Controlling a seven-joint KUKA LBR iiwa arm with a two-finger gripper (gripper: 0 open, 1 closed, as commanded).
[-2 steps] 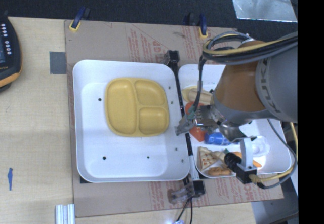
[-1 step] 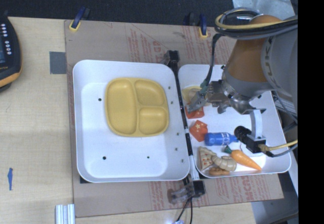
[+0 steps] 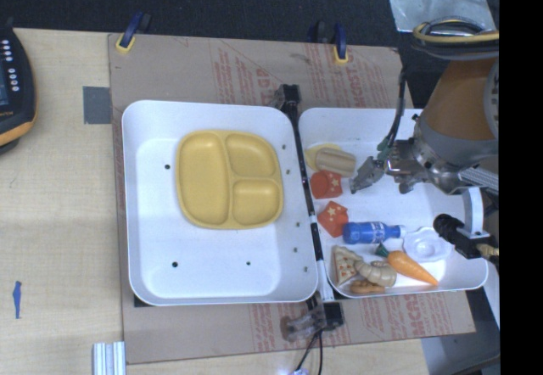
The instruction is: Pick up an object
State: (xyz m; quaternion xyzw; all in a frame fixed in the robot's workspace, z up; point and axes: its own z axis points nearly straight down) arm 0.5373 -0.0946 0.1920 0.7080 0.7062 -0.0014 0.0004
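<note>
1. Right now you see the gripper (image 3: 363,178) low over the right bin (image 3: 475,280), its dark fingers slightly parted and nothing between them.
2. Just left of its tips sit a red piece (image 3: 326,185) and a tan bun (image 3: 334,161), the bun's long axis running left-right.
3. Below, a blue bottle (image 3: 366,232) lies on its side, cap pointing right.
4. A carrot (image 3: 412,268) lies slantwise, tip toward lower right.
5. Your left bin (image 3: 153,271) holds a yellow divided plate (image 3: 229,178).
</note>
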